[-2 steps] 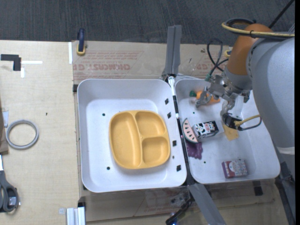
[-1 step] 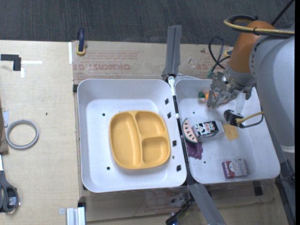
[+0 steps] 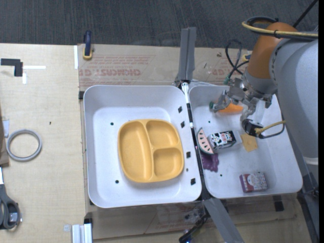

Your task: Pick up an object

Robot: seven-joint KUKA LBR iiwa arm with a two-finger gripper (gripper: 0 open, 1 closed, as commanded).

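Hovering over the orange piece in the right bin, upper right of the frame.

We are looking at the hand (image 3: 234,101) hanging low at the upper left corner of the right bin (image 3: 276,184), directly over a small orange object (image 3: 234,107), and we cannot tell how its grip stands or whether anything is caught in it. We are judging the orange object, probably a toy carrot, to be light, stiff and smooth, so it may slip; taking it across its narrow middle looks best. Lower in the same bin we are seeing a watermelon slice (image 3: 203,140), a black and white carton (image 3: 223,139), a purple scrap (image 3: 209,161), a tan wedge (image 3: 249,142) and a reddish packet (image 3: 253,181). In the left bin (image 3: 101,151) we are seeing a yellow divided plate (image 3: 150,150).
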